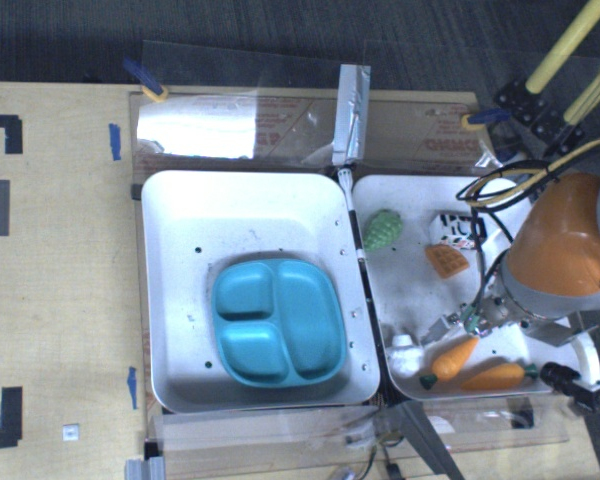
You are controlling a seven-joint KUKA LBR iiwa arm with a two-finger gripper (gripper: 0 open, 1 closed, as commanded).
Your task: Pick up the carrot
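Observation:
Two orange carrot-like pieces lie at the near edge of the right bin (420, 208). One carrot (452, 358) is short and tilted, its upper end pointing up and right. The other orange piece (495, 375) is longer and lies flat just to its right. My gripper (467, 320) hangs directly above the upper end of the tilted carrot, very close to it or touching it. The grey arm with its orange band (558, 238) hides the bin's right side.
The right bin also holds a green knobbly item (384, 229), a tan-orange wedge (446, 260), a black-and-white object (460, 230) and a small white piece (404, 353). A blue divided plate (278, 320) sits in the left bin (180, 228). Cables loop near the arm.

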